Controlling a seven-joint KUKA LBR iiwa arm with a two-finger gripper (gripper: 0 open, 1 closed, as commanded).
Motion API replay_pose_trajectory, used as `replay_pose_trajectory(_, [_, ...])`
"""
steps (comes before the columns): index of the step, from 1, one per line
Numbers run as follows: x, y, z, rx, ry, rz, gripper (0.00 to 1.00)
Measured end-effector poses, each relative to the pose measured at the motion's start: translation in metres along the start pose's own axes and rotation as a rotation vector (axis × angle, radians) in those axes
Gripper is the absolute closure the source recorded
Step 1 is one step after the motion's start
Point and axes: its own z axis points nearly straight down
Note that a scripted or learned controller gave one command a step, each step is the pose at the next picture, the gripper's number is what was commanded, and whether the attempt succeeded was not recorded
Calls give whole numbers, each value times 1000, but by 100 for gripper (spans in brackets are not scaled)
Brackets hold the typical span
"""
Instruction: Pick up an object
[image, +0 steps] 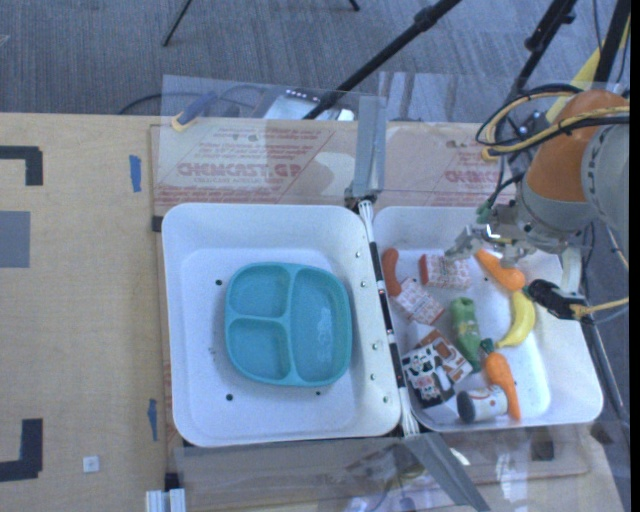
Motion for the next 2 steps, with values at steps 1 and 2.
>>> replay_pose_trajectory(1, [0, 2, -11, -7, -5, -4, 100])
replay_pose_trajectory(2, [74, 22, -119, 22, -10, -63, 100])
